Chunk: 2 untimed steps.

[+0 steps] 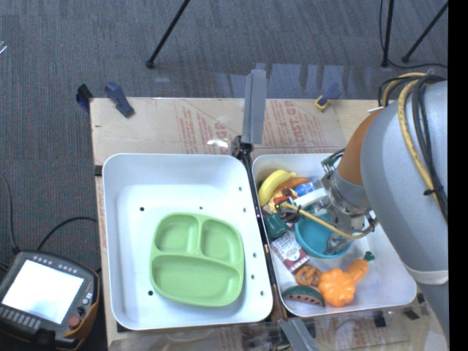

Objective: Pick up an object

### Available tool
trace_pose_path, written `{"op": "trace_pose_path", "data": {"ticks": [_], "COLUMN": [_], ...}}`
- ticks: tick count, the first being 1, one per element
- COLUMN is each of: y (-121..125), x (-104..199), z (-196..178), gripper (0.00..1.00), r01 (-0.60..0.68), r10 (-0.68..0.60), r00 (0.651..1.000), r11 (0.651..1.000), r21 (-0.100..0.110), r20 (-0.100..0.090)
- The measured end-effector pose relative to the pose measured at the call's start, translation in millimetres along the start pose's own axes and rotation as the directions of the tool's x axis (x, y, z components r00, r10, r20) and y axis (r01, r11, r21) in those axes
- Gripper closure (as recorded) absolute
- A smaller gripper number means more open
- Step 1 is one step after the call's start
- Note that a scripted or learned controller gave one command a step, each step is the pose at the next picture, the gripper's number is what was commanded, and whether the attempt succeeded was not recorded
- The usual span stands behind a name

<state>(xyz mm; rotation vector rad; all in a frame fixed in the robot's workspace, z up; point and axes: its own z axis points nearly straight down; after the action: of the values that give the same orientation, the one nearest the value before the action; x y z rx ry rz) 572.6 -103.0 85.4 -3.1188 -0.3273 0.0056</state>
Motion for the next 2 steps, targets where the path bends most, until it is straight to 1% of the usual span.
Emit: {"op": "trace_pose_path", "data": {"ticks": [1, 2], "y": [-27, -85], "x": [-64, -73], "z": [-1, -101], "gripper": [0.0, 0.0], "r01": [0.024, 0.115], "r10": [-0.024, -0.115], "r00": [1.0, 0.993], "r11": [1.0, 0.993], "r21": [-0.003, -0.002], "r20": [-0.001, -0.001]}}
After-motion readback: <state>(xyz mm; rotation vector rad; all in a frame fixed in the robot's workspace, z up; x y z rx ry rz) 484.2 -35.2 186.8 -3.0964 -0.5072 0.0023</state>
